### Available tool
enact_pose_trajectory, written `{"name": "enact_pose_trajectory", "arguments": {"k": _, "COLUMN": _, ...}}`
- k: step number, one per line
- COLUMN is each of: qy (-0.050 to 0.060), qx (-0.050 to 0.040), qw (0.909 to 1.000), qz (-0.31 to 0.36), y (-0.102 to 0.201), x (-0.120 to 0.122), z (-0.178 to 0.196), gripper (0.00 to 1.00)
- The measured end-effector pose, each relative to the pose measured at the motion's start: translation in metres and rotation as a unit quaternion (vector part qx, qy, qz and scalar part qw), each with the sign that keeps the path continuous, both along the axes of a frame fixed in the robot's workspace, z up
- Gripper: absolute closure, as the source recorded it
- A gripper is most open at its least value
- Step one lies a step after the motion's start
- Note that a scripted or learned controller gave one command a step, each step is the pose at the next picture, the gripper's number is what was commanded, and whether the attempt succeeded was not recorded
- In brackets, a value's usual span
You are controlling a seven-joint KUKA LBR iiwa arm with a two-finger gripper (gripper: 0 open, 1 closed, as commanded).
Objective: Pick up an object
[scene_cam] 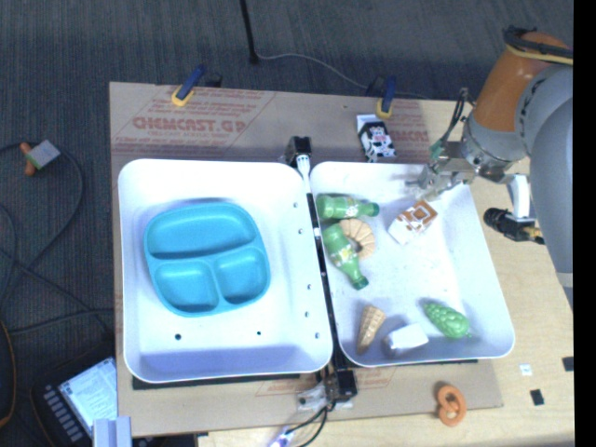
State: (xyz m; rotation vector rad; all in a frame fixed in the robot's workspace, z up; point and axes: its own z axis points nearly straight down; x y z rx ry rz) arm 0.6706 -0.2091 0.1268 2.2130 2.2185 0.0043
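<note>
I'm seeing two white bins (pixel 223 177), smooth plastic w/ a soft sheen. The blue tray (pixel 207 255) is glossy plastic. Green bottles (pixel 345 209) look shiny, plastic too. The board (pixel 196 124) under it all is matt brown cardboard, printed in red. Floor (pixel 93 26) reads as rough dark carpet. The arm (pixel 521 91) has a smooth orange & grey shell, semi-gloss.

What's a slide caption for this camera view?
KUKA arm's pincer poised at right bin's far corner near a waffle toy; blue tray fills left bin.

Robotics lab: clamped bench board (pixel 186 124), floor cables (pixel 37 250).
</note>
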Motion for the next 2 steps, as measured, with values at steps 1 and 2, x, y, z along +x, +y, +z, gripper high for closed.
{"name": "enact_pose_trajectory", "arguments": {"k": 1, "qy": 0.001, "qx": 0.0007, "qw": 1.0, "qz": 0.0, "y": 0.036, "x": -0.009, "z": 0.107, "gripper": 1.0}}
{"name": "enact_pose_trajectory", "arguments": {"k": 2, "qy": 0.004, "qx": 0.002, "qw": 1.0, "qz": 0.0, "y": 0.12, "x": -0.056, "z": 0.126, "gripper": 1.0}}
